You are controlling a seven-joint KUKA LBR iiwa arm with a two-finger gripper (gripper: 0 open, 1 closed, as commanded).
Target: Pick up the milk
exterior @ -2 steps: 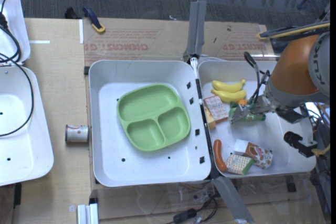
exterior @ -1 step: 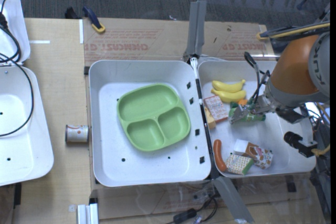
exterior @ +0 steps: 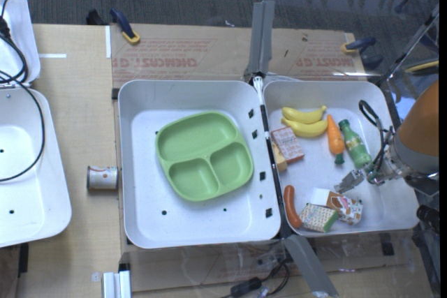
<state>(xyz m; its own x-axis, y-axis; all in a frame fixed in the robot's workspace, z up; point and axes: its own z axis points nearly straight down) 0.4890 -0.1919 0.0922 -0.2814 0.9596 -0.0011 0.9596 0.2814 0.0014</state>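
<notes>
Milk, your target, appears to be the small printed carton [exterior: 347,208] lying near the front of the right bin [exterior: 401,220], pressed against a second patterned box [exterior: 319,217] and a white block [exterior: 320,196], a crowding that leaves little room beside it. Your end effector [exterior: 351,181] hangs just above and behind the carton, with nothing seen in its grasp; whether it is released or clenched you cannot tell. The arm's orange band [exterior: 422,125] is cut off at the frame's right, and carton labels are too small to read.
</notes>
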